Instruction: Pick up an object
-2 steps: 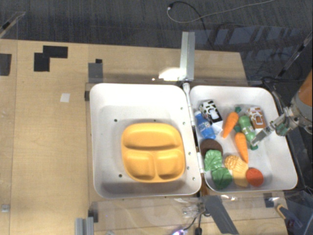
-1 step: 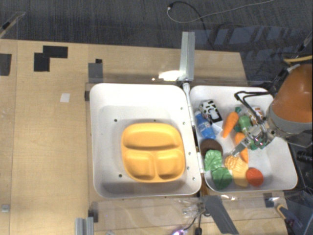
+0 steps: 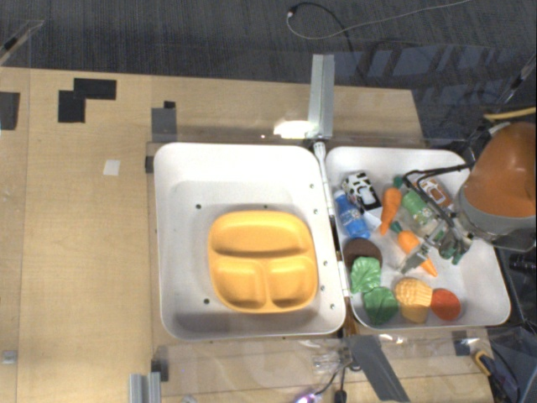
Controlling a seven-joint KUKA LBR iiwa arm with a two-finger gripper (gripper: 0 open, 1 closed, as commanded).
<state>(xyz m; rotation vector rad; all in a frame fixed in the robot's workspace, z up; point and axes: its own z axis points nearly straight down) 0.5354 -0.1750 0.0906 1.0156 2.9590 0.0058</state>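
1. The right bin (image 3: 495,309) on the desk (image 3: 75,250) held a cluster of toy foods; the left bin (image 3: 168,225) held a yellow divided tray (image 3: 262,259).
2. The likeliest pick target, an orange carrot (image 3: 391,208), lay in the upper middle of the right bin. Its long axis ran from upper right to lower left, thicker end uppermost.
3. A smaller orange carrot piece (image 3: 409,243) lay just below it, beside the end effector.
4. The end effector (image 3: 424,254) was low over the middle of the right bin, reaching in from the right. Its fingers appeared slightly apart, with nothing visibly between them; contact with the nearby items could not be determined.
5. Other contents: blue bottle (image 3: 349,217), green leafy pieces (image 3: 369,288), corn cob (image 3: 413,299), red tomato (image 3: 445,304).
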